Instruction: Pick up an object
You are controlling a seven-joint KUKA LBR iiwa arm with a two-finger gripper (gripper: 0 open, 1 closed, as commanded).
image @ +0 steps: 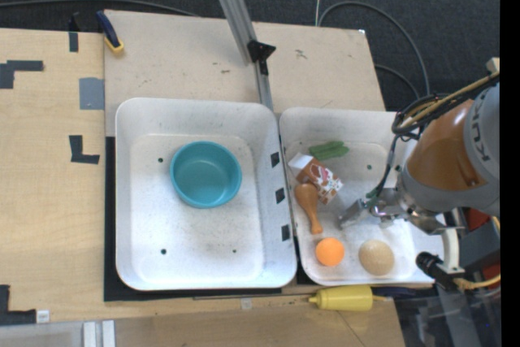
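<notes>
The right bin (357, 122) holds several small objects: a green pod (328, 149), a red and white packet (318, 177), a brown drumstick (308, 206), an orange ball (330, 252) and a tan round lump (376, 257). My gripper (356, 213) hangs low over the middle of this bin, just right of the drumstick and above the gap between the orange ball and the tan lump. It touches none of them that I can see. A teal bowl (205, 173) sits alone in the left bin (138, 256).
A yellow bottle (345, 299) lies on the bench just outside the right bin's front rim. A grey pole (236, 4) slants down from the top to the bins' shared rear corner. Cables loop behind the right bin, and a clamp (110, 30) sits at the far left.
</notes>
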